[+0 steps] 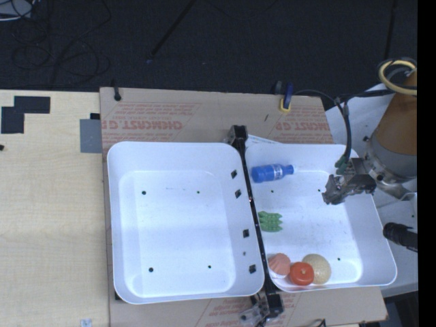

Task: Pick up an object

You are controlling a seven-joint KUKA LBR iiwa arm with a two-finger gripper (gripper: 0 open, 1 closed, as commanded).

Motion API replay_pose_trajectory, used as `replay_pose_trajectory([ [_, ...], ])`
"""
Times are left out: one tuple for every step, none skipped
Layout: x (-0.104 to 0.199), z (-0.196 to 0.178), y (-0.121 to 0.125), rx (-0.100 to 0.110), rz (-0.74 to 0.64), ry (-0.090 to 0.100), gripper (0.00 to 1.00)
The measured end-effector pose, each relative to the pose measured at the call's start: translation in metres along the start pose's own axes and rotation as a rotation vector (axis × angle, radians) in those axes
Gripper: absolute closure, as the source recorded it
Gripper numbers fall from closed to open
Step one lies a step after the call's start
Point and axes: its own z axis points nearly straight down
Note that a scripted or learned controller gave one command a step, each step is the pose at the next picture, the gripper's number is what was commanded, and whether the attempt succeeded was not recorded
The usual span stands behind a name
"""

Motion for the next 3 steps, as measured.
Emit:
replay_pose_trajectory([
  [0.088,-0.041,-0.012,-0.004,-0.009,0.002,1.0],
  [0.145,-0.059,-0.002,-0.002,-0.007,0.001,1.0],
  [0.136,-0.004,-0.048,0.009,0.002,-0.001,1.0],
])
